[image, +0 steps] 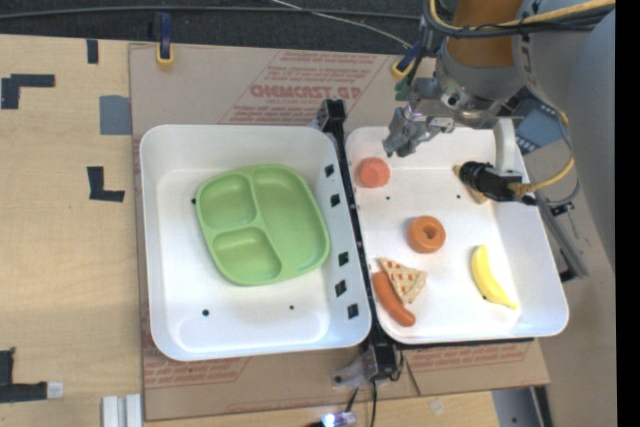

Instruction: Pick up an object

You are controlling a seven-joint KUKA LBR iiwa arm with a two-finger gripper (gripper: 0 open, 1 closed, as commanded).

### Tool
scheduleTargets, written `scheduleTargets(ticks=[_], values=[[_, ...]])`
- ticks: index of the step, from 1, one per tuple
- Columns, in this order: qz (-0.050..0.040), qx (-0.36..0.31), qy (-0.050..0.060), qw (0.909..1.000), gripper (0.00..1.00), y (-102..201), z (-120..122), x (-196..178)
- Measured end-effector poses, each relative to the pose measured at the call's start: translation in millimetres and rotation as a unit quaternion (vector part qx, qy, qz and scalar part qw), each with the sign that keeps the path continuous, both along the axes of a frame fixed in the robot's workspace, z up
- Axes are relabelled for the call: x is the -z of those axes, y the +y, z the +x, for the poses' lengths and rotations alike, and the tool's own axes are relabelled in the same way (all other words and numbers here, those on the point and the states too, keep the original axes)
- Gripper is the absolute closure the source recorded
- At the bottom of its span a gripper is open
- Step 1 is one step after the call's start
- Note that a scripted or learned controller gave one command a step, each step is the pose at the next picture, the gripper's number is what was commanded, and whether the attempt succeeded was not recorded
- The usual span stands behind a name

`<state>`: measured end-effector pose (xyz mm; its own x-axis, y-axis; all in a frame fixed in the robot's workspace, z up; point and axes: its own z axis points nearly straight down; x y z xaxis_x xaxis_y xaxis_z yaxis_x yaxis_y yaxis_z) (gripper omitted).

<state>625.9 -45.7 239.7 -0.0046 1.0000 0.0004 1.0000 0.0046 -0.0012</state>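
So far nothing is lifted: I am hovering the gripper (402,141), jaws narrowly parted and holding nothing, just beside the red ball (373,173) in the right bin (530,245).

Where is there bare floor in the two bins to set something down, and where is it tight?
Left bin: bare floor borders the green plate on every side, widest along the near edge. Right bin: open patch between the donut, the banana and the far wall. Crowded: the near left corner with pizza slice and sausage, and the far left, where the gripper hangs by the tomato.
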Motion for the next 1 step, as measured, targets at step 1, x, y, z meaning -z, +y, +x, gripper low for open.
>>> scheduleTargets(ticks=[1], values=[[0.0004,-0.001,0.0,1.0,1.0,56.3,7.0,-5.1]])
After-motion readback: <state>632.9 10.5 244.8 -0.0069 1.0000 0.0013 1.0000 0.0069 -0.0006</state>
